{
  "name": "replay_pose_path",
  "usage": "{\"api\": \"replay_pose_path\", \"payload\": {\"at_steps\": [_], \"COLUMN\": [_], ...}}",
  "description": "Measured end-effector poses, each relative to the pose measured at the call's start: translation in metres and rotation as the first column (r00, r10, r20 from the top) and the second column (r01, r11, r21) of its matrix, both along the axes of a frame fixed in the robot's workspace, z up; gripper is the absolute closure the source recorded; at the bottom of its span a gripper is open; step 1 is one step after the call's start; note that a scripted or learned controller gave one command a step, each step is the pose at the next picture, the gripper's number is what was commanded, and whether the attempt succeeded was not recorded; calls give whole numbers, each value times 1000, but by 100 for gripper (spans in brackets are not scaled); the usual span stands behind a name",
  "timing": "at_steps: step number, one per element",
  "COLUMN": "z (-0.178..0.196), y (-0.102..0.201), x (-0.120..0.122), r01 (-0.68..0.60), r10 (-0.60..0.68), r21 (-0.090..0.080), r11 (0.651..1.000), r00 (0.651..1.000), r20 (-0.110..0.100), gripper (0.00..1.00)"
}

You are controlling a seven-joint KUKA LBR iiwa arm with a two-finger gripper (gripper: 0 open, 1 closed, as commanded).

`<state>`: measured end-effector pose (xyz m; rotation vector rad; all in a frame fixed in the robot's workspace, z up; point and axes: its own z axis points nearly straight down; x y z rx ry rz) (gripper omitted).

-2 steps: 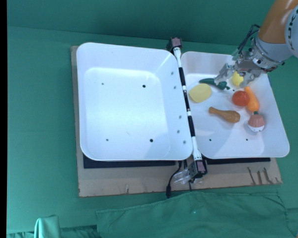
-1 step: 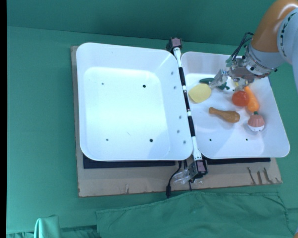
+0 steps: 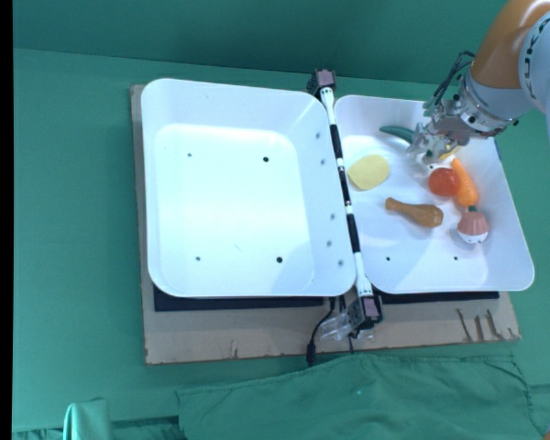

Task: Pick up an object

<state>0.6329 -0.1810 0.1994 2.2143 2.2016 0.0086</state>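
The right bin point(image 3: 422, 264) holds a pale yellow disc point(image 3: 368, 171), a brown drumstick-shaped piece point(image 3: 415, 213), a red ball point(image 3: 443, 181), an orange carrot point(image 3: 466, 184), a pink and white radish-like piece point(image 3: 473, 226) and a dark green pod point(image 3: 396, 133). My gripper point(image 3: 429, 152) hangs low over the far part of this bin, between the green pod and the red ball, close to both. Whether anything sits between its fingers cannot be made out.
The left bin point(image 3: 238, 191) lies beside it, split off by a black and white divider rod point(image 3: 343, 186). Both bins rest on a cardboard sheet point(image 3: 257, 337) over green cloth. A cable clump point(image 3: 344, 324) sits at the divider's near end.
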Motion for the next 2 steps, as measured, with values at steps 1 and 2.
{"api": "replay_pose_path", "payload": {"at_steps": [1, 2], "z": [46, 97], "y": [-4, 3], "x": [2, 7], "r01": [-2, -4], "r10": [2, 4], "r21": [5, 5], "r11": [1000, 1000], "r00": [1000, 1000], "r20": [-8, -6], "gripper": [100, 100]}}
